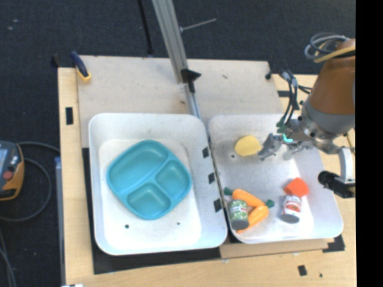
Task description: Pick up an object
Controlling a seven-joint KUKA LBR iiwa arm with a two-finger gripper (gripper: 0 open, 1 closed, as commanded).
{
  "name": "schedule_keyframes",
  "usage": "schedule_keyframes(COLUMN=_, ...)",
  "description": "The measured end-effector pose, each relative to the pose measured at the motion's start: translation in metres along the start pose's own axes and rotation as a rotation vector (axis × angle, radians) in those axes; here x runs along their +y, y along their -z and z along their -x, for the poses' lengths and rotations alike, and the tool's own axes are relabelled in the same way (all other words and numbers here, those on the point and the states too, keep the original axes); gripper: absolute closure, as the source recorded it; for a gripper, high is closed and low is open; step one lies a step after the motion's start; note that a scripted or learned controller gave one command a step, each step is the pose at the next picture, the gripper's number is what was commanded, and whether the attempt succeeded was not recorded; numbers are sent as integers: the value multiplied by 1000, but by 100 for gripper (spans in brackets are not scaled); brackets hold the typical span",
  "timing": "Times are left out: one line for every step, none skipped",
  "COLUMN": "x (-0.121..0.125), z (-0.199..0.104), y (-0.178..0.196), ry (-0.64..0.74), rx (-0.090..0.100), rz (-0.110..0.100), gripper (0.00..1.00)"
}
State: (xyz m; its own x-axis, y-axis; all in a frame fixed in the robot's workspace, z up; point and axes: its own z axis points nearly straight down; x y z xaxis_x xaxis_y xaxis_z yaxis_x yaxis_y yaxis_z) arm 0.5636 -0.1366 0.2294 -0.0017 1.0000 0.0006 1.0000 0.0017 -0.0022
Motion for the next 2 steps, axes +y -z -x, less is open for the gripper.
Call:
schedule_keyframes(x=1, z=0, y=1, ry=0, rx=-1, rz=3, gripper=0)
schedule_keyframes(x=-9, z=4, y=-49, ry=-2, rx=-2, rz=-1, gripper=0)
